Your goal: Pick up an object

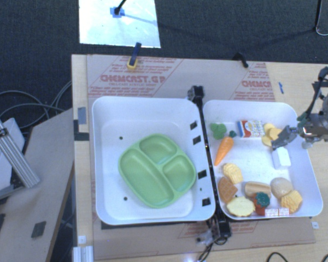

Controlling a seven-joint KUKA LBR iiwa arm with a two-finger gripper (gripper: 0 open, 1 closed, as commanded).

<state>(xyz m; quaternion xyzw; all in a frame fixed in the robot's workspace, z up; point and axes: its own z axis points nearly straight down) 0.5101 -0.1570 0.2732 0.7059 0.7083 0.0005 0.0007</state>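
The right white bin (303, 119) holds several toy foods: an orange carrot (223, 149), a green broccoli piece (218, 130), a small red and white carton (251, 128), a yellow piece (269, 135) and a white block (282, 158). Along the front lie a crinkled yellow chip (233, 172), a brown slice (226, 189), a hot dog bun (257, 188), a beige ball (280, 186), a yellow round slice (239, 206) and a yellow ridged piece (292, 201). My gripper (285, 142) hangs over the bin's right side, just above the white block and beside the yellow piece. I see nothing lifted.
The left white bin (106, 119) holds a green divided plate (157, 170). A black divider with clips (203, 146) runs between the bins. A yellow and blue clamp (134, 59) sits at the bench's back edge. The arm's wrist (322, 121) overhangs the right rim.
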